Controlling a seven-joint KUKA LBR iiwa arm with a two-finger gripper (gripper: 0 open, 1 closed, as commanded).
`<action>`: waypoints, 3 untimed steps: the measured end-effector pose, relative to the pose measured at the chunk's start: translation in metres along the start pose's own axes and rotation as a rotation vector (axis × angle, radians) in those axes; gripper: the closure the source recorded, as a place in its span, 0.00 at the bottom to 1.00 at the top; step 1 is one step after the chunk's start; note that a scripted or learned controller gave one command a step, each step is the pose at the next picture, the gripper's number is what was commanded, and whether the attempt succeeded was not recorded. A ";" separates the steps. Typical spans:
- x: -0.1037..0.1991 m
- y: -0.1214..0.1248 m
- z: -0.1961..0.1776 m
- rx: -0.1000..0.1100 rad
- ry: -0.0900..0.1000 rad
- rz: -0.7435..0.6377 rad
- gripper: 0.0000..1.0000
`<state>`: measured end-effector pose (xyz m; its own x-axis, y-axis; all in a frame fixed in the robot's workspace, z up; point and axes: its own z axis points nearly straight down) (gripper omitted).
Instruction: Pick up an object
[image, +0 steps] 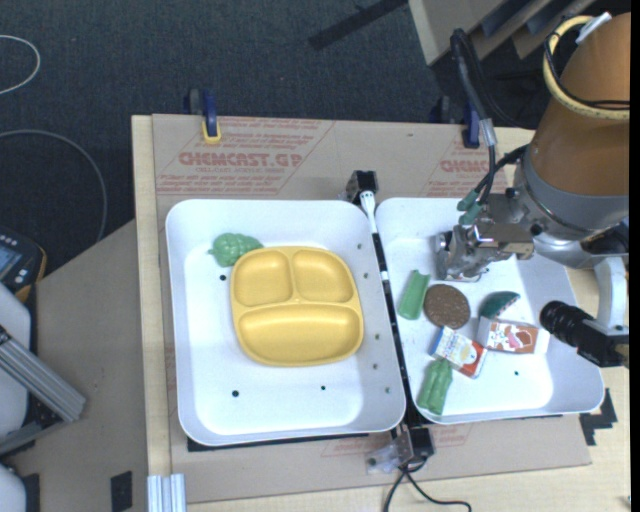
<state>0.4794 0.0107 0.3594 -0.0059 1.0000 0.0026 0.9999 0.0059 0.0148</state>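
My gripper (462, 262) hangs over the back part of the right bin (530, 400), just behind a round brown patty (447, 305). Beside the patty lie a green piece (412, 294) to its left, a dark green leaf-shaped piece (499, 300) to its right, a red and white carton (512, 336), a small colourful packet (459, 351) and a green pickle-like piece (435, 386) near the front. Nothing shows between the metal fingers (452, 265).
The left bin (190, 330) bears a yellow three-compartment tray (296, 304) and a green broccoli-like piece (235, 248) at the tray's back left corner. A black divider rail (385, 290) runs between the bins. The grey and orange arm (585, 120) fills the upper right.
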 end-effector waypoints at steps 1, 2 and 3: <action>0.008 0.000 0.004 0.012 -0.003 0.005 1.00; 0.056 0.000 0.003 0.012 -0.002 0.000 1.00; 0.053 0.001 -0.007 0.008 -0.003 0.004 1.00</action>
<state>0.4804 0.0639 0.3669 -0.0018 1.0000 0.0001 1.0000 0.0018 0.0070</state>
